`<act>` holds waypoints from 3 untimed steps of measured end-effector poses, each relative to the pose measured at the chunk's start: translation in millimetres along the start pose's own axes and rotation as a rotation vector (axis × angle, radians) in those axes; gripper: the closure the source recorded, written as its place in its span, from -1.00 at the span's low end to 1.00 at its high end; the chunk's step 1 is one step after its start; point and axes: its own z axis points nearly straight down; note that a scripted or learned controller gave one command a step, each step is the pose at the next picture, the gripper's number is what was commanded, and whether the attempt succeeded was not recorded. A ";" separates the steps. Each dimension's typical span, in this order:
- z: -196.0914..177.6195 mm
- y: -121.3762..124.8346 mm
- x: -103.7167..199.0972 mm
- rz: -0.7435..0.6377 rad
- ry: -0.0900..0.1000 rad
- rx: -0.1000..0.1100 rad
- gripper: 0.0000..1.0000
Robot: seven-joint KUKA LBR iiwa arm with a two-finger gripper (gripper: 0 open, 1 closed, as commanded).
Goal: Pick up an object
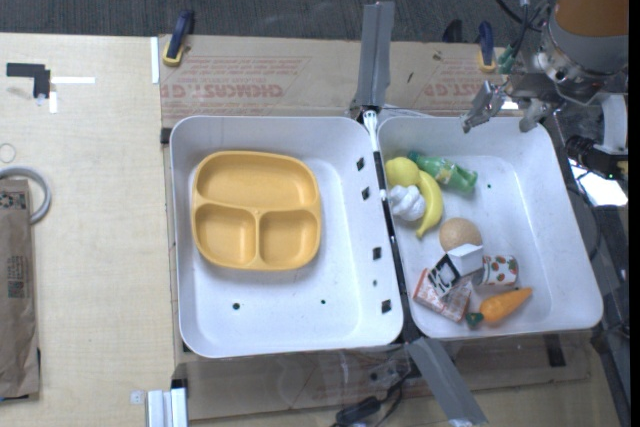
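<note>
While the gripper [505,108] hangs spread and bare over the far rim of the right bin [560,177], we judge the pick not yet begun, since the banana [432,202], carrot [503,305] and the rest lie untouched below it.

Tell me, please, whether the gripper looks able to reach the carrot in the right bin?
Probably yes: the carrot lies uncovered near the bin's front, and the gripper hovers over the back rim.
</note>
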 end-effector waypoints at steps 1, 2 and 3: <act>150.2 -19.5 12.0 -0.090 0.000 -0.003 -1.00; 176.9 -41.5 5.6 -0.253 0.001 -0.001 -1.00; 167.9 -41.3 4.4 -0.248 0.000 -0.001 1.00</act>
